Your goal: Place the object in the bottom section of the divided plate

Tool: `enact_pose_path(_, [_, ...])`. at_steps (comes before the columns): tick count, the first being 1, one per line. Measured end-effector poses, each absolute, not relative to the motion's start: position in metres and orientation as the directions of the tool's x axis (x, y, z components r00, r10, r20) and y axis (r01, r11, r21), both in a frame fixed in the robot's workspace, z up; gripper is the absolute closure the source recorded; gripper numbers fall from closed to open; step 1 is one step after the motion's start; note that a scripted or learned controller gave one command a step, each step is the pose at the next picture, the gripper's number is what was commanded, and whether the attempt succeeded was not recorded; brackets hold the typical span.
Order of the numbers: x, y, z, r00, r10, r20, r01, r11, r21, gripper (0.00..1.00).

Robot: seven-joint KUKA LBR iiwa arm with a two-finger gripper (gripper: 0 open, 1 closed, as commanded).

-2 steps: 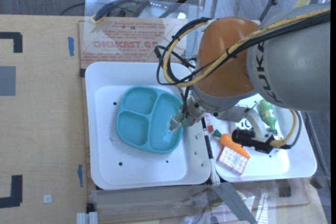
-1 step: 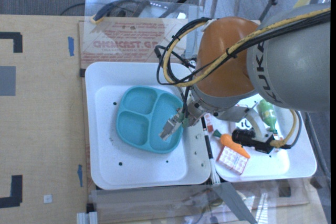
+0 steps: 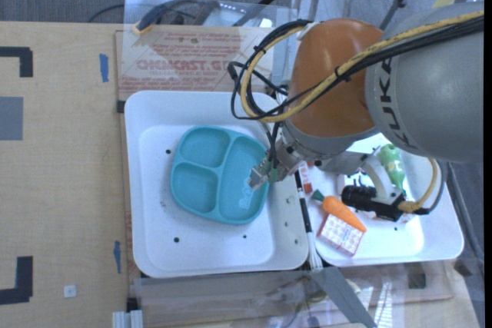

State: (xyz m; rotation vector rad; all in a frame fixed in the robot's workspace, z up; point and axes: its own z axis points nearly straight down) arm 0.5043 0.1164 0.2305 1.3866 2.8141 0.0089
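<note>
A teal divided plate (image 3: pixel 217 174) lies in the left white bin (image 3: pixel 150 230). It has two smaller sections toward the left and top and one large section along its right and lower side. My gripper (image 3: pixel 264 172) hangs low over the plate's right rim, above the large section. A small pale thing (image 3: pixel 254 181) sits right at its tip, too blurred to name. The orange band and grey wrist cover most of the area above the gripper.
The right bin (image 3: pixel 438 242) holds an orange carrot (image 3: pixel 344 213), a red-and-white packet (image 3: pixel 340 234), a green item (image 3: pixel 390 164) and a dark pen (image 3: pixel 305 205) by the dividing wall. A cardboard sheet (image 3: pixel 54 165) lies left of the bins.
</note>
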Motion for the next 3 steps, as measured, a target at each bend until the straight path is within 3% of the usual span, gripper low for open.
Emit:
enact_pose_path(1, [0.504,0.117,0.230,-0.609,0.793,-0.001,0.793,0.609,0.007,0.00])
enact_pose_path(2, [0.529,0.085,0.218,-0.620,0.785,-0.002,0.785,0.620,0.002,0.00])
enact_pose_path(3, [0.531,0.086,0.228,-0.620,0.785,-0.003,0.785,0.620,0.005,1.00])
